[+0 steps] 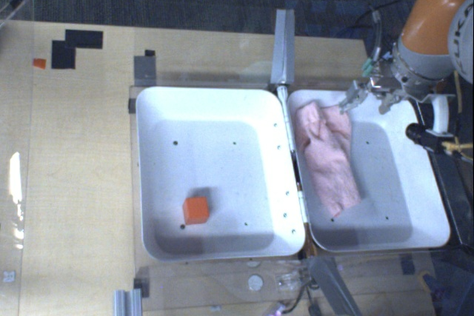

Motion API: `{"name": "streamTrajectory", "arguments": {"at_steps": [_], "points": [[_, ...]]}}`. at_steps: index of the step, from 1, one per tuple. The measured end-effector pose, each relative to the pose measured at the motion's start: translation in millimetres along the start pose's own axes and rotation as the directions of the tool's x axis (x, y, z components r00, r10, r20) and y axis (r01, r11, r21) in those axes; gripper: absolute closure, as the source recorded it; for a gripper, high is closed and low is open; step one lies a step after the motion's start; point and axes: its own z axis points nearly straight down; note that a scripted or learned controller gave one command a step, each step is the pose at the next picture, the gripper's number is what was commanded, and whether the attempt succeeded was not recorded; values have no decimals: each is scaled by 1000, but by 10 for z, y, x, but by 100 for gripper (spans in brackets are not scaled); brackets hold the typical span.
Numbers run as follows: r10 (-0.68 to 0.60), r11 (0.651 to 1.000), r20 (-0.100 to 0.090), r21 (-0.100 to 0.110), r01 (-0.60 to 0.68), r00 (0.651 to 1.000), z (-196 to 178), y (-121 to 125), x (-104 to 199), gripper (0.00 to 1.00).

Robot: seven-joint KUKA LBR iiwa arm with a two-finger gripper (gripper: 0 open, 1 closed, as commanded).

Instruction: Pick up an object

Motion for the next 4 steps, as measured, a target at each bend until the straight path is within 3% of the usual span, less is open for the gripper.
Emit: {"name": "streamTrajectory", "arguments": {"at_steps": [1, 3, 4], "points": [[-119, 993, 1, -7, 119, 993, 1094, 59, 120, 0], [-140, 990, 5, -20, 140, 990, 1131, -537, 39, 0], [-222, 975, 9, -18, 222, 975, 1130, -420, 318, 0]]}}
